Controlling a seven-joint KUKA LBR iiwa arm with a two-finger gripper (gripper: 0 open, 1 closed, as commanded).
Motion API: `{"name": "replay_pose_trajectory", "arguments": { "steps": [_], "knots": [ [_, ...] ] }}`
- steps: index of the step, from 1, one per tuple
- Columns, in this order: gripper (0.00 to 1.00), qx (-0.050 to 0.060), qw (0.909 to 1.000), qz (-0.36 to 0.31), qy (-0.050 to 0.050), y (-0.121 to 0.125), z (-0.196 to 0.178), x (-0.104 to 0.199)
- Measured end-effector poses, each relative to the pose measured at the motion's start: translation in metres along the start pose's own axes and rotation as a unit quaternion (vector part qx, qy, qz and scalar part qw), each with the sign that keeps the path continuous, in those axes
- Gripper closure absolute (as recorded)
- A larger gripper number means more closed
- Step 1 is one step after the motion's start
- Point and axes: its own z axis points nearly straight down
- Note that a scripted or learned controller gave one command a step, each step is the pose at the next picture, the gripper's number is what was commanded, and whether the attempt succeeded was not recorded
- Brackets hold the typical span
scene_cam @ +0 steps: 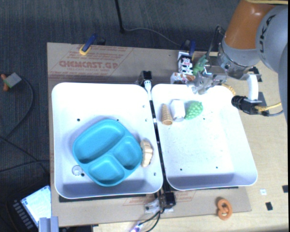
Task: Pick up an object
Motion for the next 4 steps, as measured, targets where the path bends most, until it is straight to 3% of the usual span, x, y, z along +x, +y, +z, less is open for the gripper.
{"name": "replay_pose_trajectory", "arguments": {
  "steps": [1,2,4],
  "knots": [
    [1.00,0.001,1.0000,0.001,-0.001,-0.025,0.020,-0.042],
    [1.00,0.001,1.0000,0.001,-0.001,-0.097,0.023,-0.117],
    [1.00,0.000,1.0000,-0.001,0.000,0.024,0.019,-0.031]
  ]
}}
